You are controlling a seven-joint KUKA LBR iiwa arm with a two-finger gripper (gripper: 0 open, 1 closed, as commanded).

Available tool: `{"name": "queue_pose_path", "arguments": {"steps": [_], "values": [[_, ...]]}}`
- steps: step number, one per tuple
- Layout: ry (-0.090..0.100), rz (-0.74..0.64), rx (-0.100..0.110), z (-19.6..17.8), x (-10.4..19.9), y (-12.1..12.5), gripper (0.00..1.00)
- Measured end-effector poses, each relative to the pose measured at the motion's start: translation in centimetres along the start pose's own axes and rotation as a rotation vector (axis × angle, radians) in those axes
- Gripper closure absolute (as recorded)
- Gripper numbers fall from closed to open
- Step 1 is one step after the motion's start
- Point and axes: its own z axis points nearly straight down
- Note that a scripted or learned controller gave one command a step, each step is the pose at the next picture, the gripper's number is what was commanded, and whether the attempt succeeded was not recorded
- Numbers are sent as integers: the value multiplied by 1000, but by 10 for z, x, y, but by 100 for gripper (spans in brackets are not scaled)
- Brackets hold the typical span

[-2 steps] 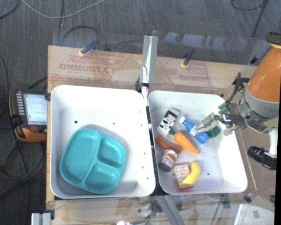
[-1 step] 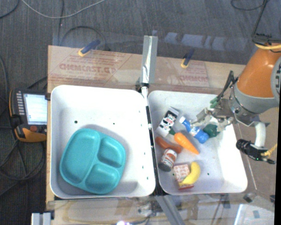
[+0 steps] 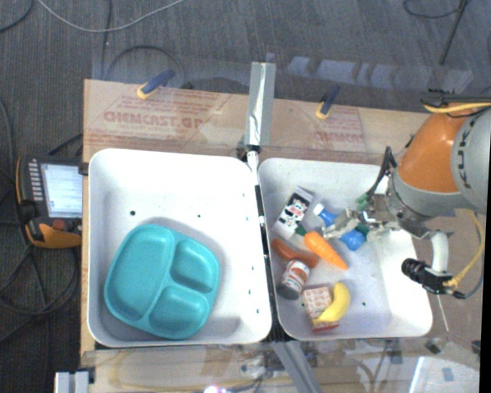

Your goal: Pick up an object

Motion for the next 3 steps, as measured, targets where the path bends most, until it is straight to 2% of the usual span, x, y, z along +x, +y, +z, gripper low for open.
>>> {"name": "queue_pose_path", "arguments": {"steps": [1, 2, 3], "values": [[-6, -52, -11, 44, 5, 24, 0], [-4, -53, -15, 34, 5, 26, 100], [-3, -64, -3, -85, 77, 68, 100]]}}
